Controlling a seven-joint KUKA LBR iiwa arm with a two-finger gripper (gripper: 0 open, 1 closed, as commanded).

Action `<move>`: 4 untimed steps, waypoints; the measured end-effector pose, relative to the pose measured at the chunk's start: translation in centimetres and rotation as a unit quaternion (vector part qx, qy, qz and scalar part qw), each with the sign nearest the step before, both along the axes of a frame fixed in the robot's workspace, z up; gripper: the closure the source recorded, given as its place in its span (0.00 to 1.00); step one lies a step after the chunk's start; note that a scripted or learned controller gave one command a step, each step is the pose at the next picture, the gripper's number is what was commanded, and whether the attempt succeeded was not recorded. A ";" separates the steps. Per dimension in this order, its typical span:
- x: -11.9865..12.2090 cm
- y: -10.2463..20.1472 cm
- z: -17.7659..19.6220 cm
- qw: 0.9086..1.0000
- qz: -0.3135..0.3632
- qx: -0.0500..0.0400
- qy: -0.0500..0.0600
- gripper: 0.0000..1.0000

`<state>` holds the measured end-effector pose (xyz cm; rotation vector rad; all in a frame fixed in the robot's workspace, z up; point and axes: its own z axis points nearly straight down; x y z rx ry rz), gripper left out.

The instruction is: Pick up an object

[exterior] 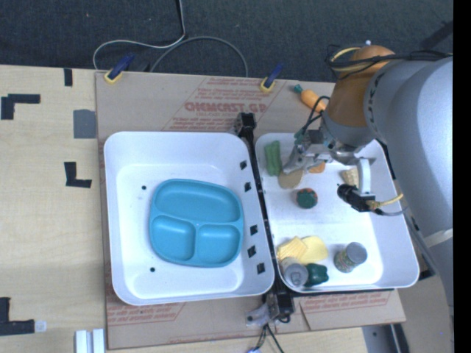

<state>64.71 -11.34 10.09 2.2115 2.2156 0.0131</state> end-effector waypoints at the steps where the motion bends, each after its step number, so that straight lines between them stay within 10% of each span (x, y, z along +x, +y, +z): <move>1: -9.2 5.1 8.7 1.000 0.001 0.002 0.008 1.00; 4: -9.6 14.9 8.2 1.000 0.001 0.001 0.009 1.00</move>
